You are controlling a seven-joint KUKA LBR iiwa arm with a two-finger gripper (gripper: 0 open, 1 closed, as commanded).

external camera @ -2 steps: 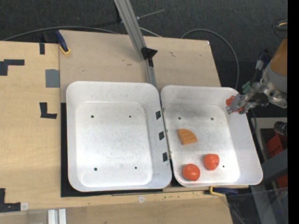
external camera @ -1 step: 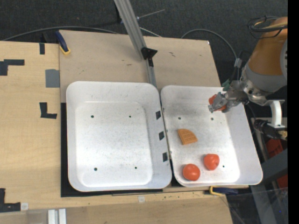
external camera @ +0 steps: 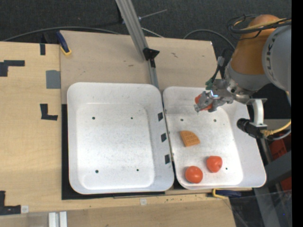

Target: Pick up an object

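Claw [external camera: 207,104]: over upper part of right bin [external camera: 246,171], near its back-left corner, reaching in from right. Closed on small orange-red object [external camera: 200,100], seen between fingers at claw's left side; exact kind of object too small to tell. Whether held clear of bin floor or touching it: cannot tell.

Arm [external camera: 258,56]: grey w/ orange band above wrist, upper right of view, black cables looped around it.

Right bin contents, 3 items loose on floor:
- tan wedge-shaped piece [external camera: 189,138], approx. centre of bin, below claw & apart from it.
- red tomato-like ball [external camera: 214,163], lower part of bin, right of centre.
- second red tomato-like ball [external camera: 193,174], near front edge, just left of & below first ball, not touching.

Left bin [external camera: 75,126]: white, speckled, few small dark dots on floor. Sits touching right bin along shared edge.

Counter [external camera: 28,126]: light wood, black tape marks & grey patch at left. Blue-yellow clamp [external camera: 63,43] at top left of raised board. Metal rail [external camera: 135,25] slanting down from top centre to junction between bins.
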